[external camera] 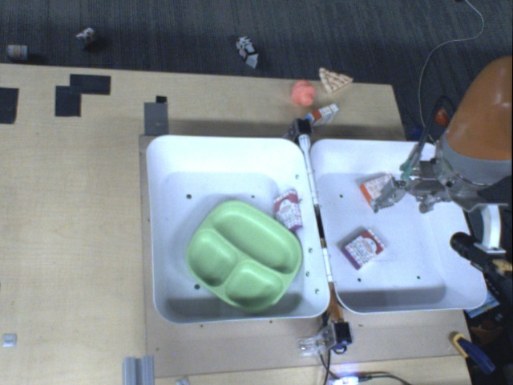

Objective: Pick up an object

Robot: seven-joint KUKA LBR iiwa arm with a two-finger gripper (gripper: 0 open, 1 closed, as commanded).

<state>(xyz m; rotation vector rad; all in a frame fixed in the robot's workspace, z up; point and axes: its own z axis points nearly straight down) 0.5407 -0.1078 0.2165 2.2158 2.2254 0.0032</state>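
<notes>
Green, glossy and moulded into three hollows, the plastic tray (244,253) fills the left bin (172,175). Right of it, a crinkled packet (288,209) touches its edge. Further right, the gripper (393,192) stands splayed beside an orange packet (373,188); below, a red-bordered packet (362,248).

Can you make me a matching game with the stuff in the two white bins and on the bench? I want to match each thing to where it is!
Things:
1. green plate
2. dark red packet
3. pink ball
4. orange packet

Places:
A. on the bench behind the bins
B. left bin
C. right bin, by the gripper
D. right bin, nearer the front

Pairs: 1-B, 2-D, 3-A, 4-C
</notes>
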